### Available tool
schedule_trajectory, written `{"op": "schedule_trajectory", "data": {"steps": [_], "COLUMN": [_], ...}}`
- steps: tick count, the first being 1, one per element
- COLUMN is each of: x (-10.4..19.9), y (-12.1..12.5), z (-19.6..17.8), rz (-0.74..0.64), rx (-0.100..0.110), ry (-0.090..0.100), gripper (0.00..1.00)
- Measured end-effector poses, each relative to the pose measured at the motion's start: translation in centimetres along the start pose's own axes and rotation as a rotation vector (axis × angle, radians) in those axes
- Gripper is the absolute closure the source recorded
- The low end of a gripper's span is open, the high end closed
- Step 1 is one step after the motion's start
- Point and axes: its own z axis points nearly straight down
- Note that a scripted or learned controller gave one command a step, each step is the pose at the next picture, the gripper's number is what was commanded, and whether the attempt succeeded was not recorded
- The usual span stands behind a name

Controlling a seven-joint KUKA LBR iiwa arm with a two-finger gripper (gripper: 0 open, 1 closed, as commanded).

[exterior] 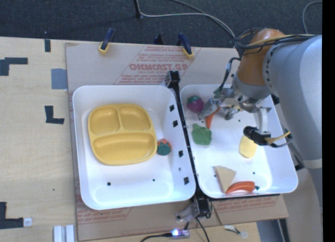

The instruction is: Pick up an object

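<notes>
A bench is seen from above at a slant, with two shallow white bins side by side on a cardboard sheet. The left bin (84, 147) holds a yellow divided plate (121, 133), laid flat near its centre. Just beside the plate, at its 4 o'clock, a small teal and orange toy (163, 147) is seen.

The right bin (277, 175) holds the loose pieces. A purple toy (195, 103) lies at the bin's 11 o'clock. A green lump (201, 134) lies near the bin's left wall, at about 9 o'clock. A pale yellow block (248, 147) lies at 3 o'clock, a tan wedge (224, 175) at 6 o'clock, and a red piece (240, 187) is touching the wedge's lower edge.

The arm (293, 73) is reached in from the right, its orange band above the wrist. The gripper (217, 108) is lowered at the bin's 12 o'clock, between the purple toy and the block. An orange piece (209, 118) is seen just at its tip, above the green lump. It cannot be told whether the fingers are spread or closed, nor whether the orange piece is gripped. That piece is judged the likely target, since the gripper is set right over it.

The bench top is pale wood marked with dark tape. The cardboard is held by two blue and yellow clamps (184, 45) at its far edge. Dark carpet and a black cable (157, 0) are seen beyond.
</notes>
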Motion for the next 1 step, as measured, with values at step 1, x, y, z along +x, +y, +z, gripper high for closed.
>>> {"op": "schedule_trajectory", "data": {"steps": [1], "x": [6.31], "y": [-0.13], "z": [-10.32], "rz": [-0.005], "rx": [-0.01], "ry": [0.001], "gripper": [0.0]}}
